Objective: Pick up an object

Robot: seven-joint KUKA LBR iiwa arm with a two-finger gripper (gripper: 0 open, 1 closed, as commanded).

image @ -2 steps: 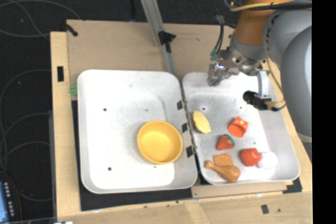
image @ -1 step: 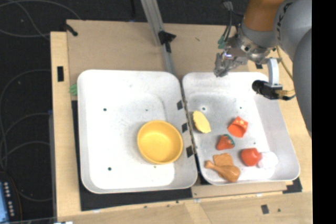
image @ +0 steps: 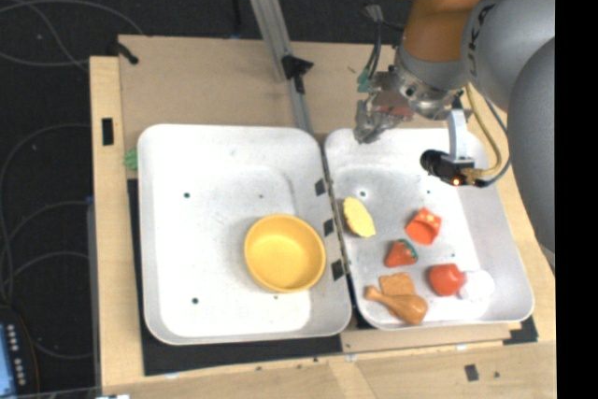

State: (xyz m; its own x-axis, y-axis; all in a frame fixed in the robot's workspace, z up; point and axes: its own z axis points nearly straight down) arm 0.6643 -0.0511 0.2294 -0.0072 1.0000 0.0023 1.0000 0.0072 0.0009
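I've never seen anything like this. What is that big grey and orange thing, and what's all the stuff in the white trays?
That is a robot arm, seen by a single camera looking down from above at a slant. Its gripper hovers over the far edge of the right bin. That bin has small toy foods: a yellow piece, three red-orange pieces and a drumstick. The left bin has a yellow bowl. Nothing visibly sits in the gripper.

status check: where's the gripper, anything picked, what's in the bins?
Gripper over right bin's far left corner, nothing seen held. Toy food untouched there: yellow piece, strawberry, drumstick. Yellow bowl in left bin. Path clear.
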